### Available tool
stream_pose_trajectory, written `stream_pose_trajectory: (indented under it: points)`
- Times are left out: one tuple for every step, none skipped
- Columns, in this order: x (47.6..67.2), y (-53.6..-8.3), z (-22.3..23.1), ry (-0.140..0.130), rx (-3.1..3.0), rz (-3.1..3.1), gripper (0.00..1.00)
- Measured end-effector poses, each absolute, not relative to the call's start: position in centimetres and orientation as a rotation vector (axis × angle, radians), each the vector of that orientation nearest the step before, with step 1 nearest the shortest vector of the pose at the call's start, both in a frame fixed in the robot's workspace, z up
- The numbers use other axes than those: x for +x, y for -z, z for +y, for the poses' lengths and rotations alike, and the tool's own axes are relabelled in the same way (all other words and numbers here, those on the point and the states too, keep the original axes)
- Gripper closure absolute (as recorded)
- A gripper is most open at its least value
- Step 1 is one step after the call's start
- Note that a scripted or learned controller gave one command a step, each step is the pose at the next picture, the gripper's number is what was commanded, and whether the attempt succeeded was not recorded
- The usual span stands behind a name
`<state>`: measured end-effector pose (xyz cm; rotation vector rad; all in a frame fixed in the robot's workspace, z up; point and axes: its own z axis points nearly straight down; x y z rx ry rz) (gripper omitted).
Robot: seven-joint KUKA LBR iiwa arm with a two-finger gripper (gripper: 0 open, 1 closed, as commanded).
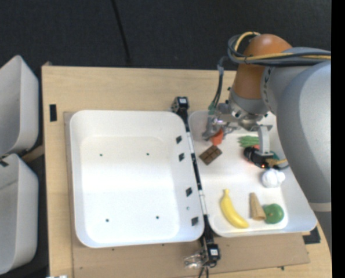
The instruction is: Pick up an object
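Your gripper [217, 131] hovers low over the right bin [297, 216], far-left corner, an orange-red piece [217, 137] right at its tips; can't tell if it's gripping. The brown block [210, 154] lies just nearer the camera than the tips, long axis diagonal. Same bin also holds a banana [233, 209], tan wedge [256, 206], green ball [273, 213], white ball [271, 179]; left bin [79, 172] holds nothing.

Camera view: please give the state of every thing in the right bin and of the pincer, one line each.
Pincer: low in the right bin, over an orange item.
Brown block: lying flat, free.
Banana: lying flat, free.
White ball: resting, free.
Green ball: resting beside a tan wedge.
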<state>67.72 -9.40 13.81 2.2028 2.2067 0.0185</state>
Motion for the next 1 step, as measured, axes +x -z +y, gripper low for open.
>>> stream_pose_trajectory:
  points:
    - [69.21,-20.63,-3.01,-0.012,2.209,2.224,1.0]
